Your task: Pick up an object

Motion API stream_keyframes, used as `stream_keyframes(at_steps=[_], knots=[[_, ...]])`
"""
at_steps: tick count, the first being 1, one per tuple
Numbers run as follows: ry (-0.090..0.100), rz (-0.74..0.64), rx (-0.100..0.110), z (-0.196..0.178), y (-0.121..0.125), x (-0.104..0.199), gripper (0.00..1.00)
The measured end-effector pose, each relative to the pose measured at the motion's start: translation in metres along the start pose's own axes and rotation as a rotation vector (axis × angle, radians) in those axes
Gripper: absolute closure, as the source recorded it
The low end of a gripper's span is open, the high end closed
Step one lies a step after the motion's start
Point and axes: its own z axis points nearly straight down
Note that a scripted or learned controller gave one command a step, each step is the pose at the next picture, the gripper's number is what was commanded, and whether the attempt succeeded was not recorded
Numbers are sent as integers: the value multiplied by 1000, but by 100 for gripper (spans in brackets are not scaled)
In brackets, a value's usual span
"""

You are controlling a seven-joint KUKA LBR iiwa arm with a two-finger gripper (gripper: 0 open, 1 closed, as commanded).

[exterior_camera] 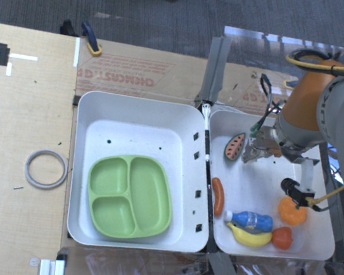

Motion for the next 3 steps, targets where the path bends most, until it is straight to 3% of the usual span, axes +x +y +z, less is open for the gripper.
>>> stream_keyframes(at_steps=[1, 2, 3], knots=[[0, 0, 0, 0, 0, 0, 0], [2, 4, 0, 9, 16, 9, 0], [0, 1, 0, 0, 16, 8, 100]])
